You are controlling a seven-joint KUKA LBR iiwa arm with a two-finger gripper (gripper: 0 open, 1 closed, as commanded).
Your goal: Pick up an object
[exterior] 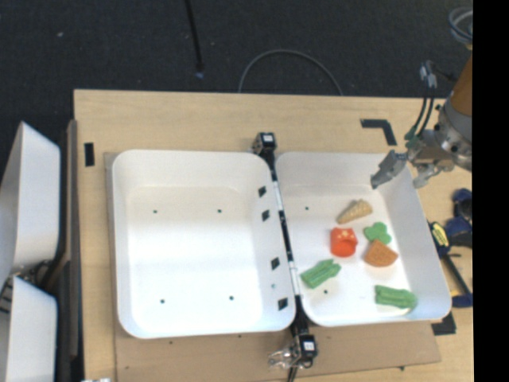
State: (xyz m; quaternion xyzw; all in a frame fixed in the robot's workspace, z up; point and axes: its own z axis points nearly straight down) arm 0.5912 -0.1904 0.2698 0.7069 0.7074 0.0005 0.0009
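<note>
Two shallow white bins were set side by side on a wooden bench (199, 118), and everything loose was piled into the right bin (318, 173). The left bin (191, 237) was seen beside it, the two rims touching along the middle.

Six small things were spotted in the right bin's lower half. A tan wedge (355, 210) was laid nearest the centre of the bin. Just below it a red block (343, 243) was parked, with a small green piece (377, 232) just to its right and an orange piece (380, 254) touching that green one from underneath. A longer green piece (320, 273) was found down-left, close to the dividing rim, and another green piece (395, 297) was left near the bin's front right corner.

The gripper (404, 172) was held over the upper right edge of the right bin, well apart from all six pieces. Its fingers were seen spread open, one grey finger (387, 169) pointing down-left, and nothing was caught between them. No piece was lifted off the bin floor.
</note>
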